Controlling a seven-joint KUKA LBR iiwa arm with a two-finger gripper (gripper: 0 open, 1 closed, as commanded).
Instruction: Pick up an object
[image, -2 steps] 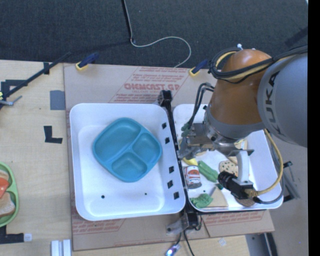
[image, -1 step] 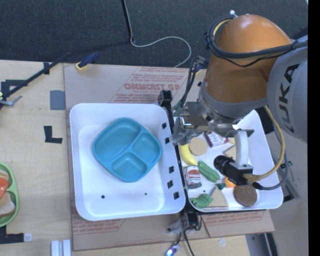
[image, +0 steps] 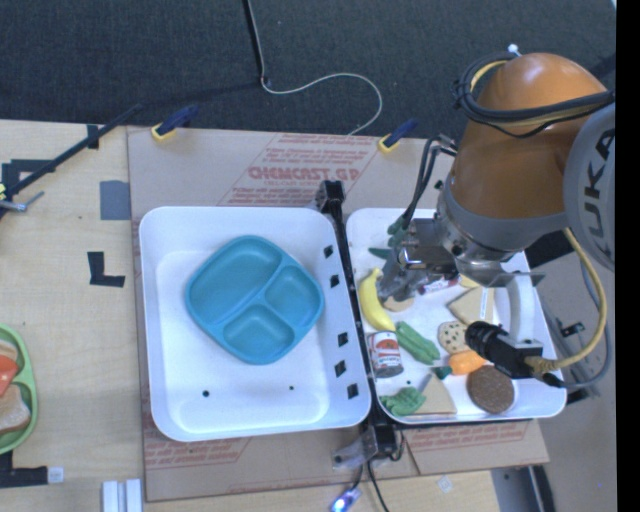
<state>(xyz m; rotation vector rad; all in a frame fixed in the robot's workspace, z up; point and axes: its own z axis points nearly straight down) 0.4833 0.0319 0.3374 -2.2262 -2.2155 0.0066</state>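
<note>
One tool (image: 400, 283) over banana (image: 375, 305), r. bin (image: 545, 405)

The left bin (image: 165, 400) has open floor around the blue divided plate (image: 255, 298); the right bin (image: 545, 405) is crowded with a banana (image: 373, 303), a can (image: 386, 353) and a cookie (image: 491, 389).

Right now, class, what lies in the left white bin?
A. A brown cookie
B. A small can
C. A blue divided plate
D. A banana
C: the blue divided plate lies in the left bin, while the banana, small can and brown cookie sit in the right bin.
</note>
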